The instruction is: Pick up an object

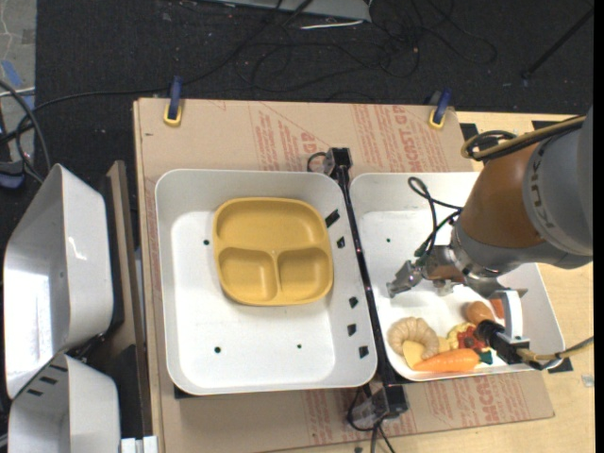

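Worktop (pixel 255 130) carries two white bins. Left bin (pixel 189 347) holds a yellow tray (pixel 274 250). Arm (pixel 528 206) over right bin (pixel 396 206), tool (pixel 408 279) low, grip unclear. Carrot (pixel 451 360) lies near front wall, long axis left-right, beside croissant (pixel 411 332).

You face dark carpeted floor (pixel 85 36) strewn with black cables (pixel 245 59), brown board benchtop (pixel 283 130) clamped at far edge, white tubs (pixel 52 262) at left.
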You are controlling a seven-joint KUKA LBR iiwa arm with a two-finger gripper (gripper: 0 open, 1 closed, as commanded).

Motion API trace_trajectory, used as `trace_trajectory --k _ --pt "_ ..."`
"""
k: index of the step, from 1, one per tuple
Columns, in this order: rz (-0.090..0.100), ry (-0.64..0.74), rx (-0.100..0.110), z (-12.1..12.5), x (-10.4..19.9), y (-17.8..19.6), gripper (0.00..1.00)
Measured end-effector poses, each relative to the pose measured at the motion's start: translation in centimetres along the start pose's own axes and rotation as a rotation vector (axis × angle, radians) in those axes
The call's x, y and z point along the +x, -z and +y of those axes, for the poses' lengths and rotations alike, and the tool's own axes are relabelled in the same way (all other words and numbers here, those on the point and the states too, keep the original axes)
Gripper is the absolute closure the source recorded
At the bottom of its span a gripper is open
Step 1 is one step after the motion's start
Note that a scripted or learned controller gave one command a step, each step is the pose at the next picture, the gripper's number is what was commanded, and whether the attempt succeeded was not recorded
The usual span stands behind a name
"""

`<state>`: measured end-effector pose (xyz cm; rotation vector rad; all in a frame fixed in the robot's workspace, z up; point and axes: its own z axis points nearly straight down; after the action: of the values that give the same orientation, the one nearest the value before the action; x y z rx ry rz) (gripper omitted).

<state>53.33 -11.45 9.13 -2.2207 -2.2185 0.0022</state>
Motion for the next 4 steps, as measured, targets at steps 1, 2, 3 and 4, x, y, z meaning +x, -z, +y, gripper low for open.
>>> trace_trajectory --k 1,2,3,4 --pt "-0.001 -0.001 -0.003 0.1 0.0 1.1 1.0" --pt "-0.002 0.003 -0.008 0.0 -0.3 7.4 1.0" --pt "-0.002 0.004 -0.009 0.1 -0.4 12.7 1.0" --pt "-0.001 0.008 -0.004 1.3 3.9 12.4 1.0"
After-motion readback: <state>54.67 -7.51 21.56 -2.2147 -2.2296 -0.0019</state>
